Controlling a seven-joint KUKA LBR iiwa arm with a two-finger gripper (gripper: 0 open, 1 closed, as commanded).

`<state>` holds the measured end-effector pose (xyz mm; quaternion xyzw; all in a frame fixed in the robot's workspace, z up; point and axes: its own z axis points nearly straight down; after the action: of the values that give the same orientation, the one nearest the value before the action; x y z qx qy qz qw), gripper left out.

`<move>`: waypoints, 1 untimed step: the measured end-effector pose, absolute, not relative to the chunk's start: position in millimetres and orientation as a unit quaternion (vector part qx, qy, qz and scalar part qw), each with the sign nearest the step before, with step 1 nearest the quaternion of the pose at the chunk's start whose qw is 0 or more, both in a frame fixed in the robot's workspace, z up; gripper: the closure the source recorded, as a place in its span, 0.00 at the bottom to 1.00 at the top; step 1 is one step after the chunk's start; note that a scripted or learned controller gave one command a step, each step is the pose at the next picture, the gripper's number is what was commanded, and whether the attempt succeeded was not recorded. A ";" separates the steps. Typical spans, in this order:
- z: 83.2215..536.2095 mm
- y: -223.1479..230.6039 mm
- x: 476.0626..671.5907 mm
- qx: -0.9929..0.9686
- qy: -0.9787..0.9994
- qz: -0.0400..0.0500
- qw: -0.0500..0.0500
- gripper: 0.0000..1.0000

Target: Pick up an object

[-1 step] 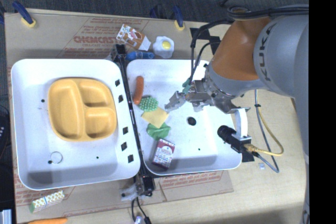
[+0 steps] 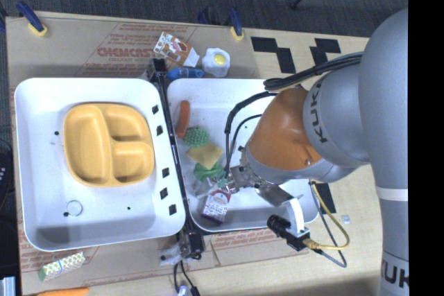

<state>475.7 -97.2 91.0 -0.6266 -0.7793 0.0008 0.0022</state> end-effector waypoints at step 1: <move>91.2 -95.8 477.4 -0.728 -0.686 0.001 0.001 0.00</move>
<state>477.4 -95.8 91.2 -0.7276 -0.6860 0.0008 0.0014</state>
